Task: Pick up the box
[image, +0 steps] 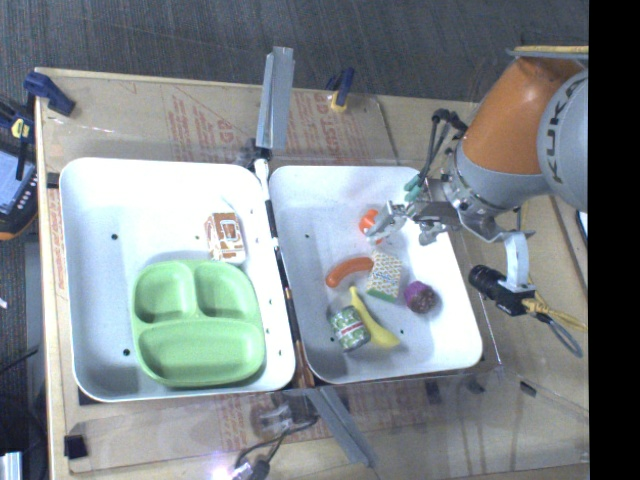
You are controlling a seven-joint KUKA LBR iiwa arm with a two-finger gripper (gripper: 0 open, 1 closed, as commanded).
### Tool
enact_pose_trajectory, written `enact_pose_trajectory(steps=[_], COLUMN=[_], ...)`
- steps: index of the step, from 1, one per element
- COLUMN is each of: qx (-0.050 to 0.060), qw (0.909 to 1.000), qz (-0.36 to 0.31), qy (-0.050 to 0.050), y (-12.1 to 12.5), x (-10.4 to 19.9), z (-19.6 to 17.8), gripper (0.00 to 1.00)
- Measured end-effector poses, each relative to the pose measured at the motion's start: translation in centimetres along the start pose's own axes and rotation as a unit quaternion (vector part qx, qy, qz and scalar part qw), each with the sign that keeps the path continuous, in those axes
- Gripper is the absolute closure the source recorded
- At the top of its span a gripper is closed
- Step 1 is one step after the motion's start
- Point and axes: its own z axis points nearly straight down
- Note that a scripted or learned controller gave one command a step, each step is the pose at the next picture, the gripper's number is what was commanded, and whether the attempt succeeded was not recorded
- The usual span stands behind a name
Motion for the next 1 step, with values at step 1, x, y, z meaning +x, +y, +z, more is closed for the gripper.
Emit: enact_pose_trajectory(steps=[1], qx=[0.000], qw=[0.9999], qz=[-0.016], qy=[0.000], y=[6.00], x=[-2.32], z=[5.00], gripper=[0.00])
